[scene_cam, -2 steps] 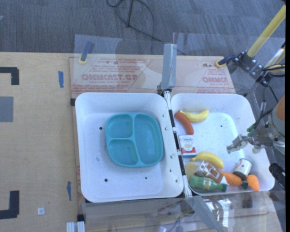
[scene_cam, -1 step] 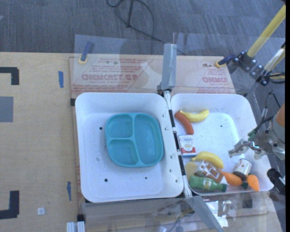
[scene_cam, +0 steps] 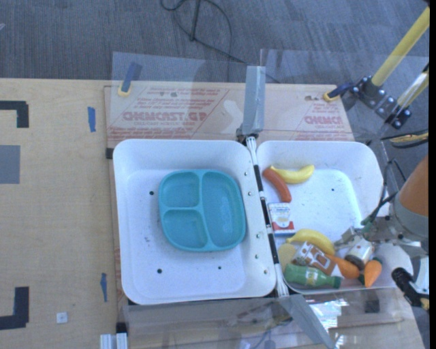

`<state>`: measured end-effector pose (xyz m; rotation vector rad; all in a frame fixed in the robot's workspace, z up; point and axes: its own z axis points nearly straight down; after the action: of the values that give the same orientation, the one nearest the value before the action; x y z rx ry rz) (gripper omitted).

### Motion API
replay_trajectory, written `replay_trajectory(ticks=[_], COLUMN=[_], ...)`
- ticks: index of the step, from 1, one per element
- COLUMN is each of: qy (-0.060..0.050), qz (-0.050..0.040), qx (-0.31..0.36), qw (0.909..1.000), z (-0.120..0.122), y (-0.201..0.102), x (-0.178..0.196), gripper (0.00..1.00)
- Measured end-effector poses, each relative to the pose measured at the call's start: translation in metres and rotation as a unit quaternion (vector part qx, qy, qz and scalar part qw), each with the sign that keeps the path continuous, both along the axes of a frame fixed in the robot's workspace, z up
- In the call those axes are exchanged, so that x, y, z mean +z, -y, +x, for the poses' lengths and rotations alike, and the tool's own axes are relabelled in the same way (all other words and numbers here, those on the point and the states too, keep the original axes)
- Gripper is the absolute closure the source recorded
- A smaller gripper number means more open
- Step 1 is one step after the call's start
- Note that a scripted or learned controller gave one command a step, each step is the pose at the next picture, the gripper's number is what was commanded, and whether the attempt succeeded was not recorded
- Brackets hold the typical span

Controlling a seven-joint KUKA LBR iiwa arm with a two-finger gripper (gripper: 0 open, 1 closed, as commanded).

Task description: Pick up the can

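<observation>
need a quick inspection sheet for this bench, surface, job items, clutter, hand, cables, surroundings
surface: wooden bench bearing a left bin and a right bin, side by side.
job's things: can lies near the right bin's front right corner, amid other items.
clutter: teal divided plate in the left bin; in the right bin two bananas, a sausage, a small red and white carton, a green bottle and a carrot.
hand: hand is low over the right bin's front right corner, beside the can; whether it grips anything cannot be told.
cables: black cable looped on the floor behind the bench.
surroundings: grey carpet; yellow poles at upper right.
</observation>
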<state>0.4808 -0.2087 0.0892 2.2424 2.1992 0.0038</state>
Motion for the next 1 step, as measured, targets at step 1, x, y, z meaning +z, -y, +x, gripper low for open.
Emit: replay_trajectory(ticks=[1], qy=[0.005], qz=[-0.0024], qx=[-0.002], qw=[1.0000], z=[0.0024], y=[0.0038], x=[0.0116], gripper=[1.00])
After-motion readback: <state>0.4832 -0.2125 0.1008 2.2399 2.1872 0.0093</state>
